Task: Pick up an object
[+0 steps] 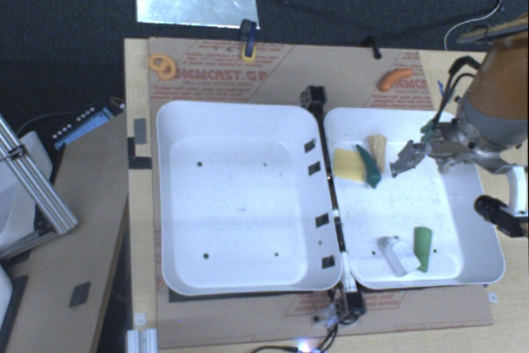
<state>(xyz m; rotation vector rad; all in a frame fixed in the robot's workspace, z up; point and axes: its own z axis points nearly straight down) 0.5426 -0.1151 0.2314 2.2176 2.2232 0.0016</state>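
The arm's jaws (403, 159) hang low over the right bin (450, 260). They look a little open and hold nothing. Just beside them, on the side away from the arm, lie a dark green strip (369, 165), a yellow wedge (348, 165) and a pale cone (378, 147), all touching. The wedge looks light and maybe squashy, so I would pinch its middle. Farther off lie a green stick (422, 248) and a white block (398, 255).

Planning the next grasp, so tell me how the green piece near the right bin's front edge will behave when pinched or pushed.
The green piece looks small and plastic-like, so probably light and stiff. Its long rounded shape suggests it could roll or skid on the smooth right bin floor. It lies against a white block, which may shift with it.
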